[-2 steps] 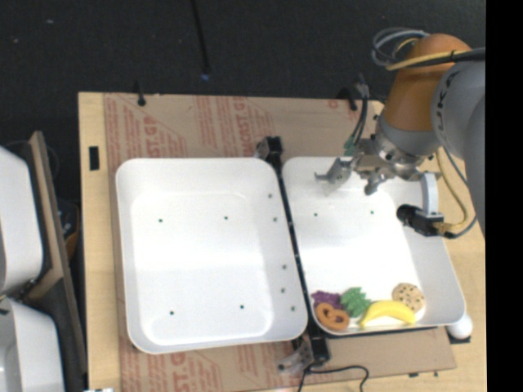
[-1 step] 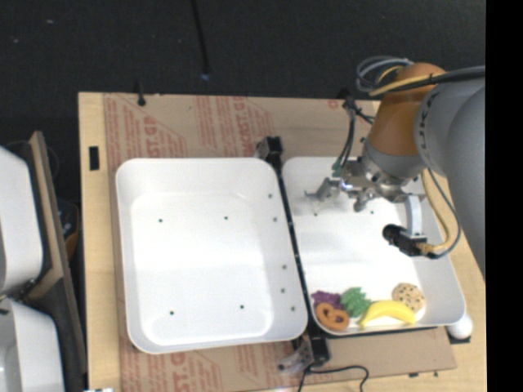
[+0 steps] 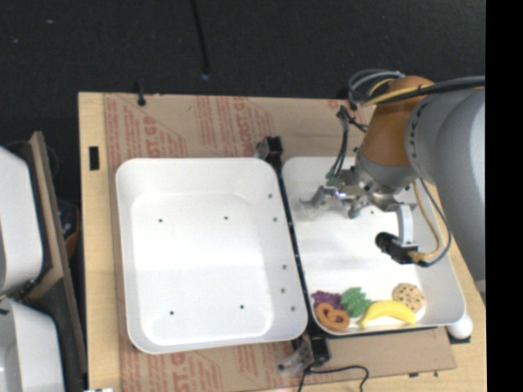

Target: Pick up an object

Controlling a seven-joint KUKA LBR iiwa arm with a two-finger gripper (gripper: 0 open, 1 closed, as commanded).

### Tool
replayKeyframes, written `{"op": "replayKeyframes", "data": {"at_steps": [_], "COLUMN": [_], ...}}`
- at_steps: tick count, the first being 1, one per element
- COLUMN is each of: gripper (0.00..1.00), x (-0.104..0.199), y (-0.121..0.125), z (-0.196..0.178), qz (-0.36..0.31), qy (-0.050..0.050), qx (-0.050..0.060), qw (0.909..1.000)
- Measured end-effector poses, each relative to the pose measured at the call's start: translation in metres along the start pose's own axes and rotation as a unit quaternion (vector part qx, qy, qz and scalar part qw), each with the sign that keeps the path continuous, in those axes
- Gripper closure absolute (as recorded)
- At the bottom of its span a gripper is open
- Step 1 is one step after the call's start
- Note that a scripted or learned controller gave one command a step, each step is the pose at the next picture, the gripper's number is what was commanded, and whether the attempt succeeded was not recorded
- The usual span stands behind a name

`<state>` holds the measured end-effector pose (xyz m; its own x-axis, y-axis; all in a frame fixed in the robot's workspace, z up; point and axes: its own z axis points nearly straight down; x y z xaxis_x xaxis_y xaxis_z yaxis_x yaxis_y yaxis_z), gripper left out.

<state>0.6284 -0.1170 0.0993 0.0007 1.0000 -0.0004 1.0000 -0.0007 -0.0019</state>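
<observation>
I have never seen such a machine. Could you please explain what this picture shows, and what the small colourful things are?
One camera above a bench looks down at a slant. The grey and orange shape at the right is a robot arm; its gripper hangs over the far part of the right bin. I see nothing held in it. Beside that bin sits the left bin. Along the right bin's near edge lie toy foods: purple grapes, a pretzel, a green leafy piece, a banana and a cookie. The arm is meant to pick one up.
</observation>
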Motion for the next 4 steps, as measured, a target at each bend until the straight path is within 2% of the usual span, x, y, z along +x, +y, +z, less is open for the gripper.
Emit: {"op": "replayKeyframes", "data": {"at_steps": [1,3,4], "gripper": [1.00,1.00,1.00], "x": [-0.001,-0.006,-0.007], "y": [0.001,-0.002,-0.002], "z": [-0.012,-0.099,-0.117], "qz": [0.001,0.000,0.000], "qy": [0.000,0.000,0.000], "qx": [-0.002,-0.003,-0.002], "qw": [1.0000,1.0000,1.0000]}}
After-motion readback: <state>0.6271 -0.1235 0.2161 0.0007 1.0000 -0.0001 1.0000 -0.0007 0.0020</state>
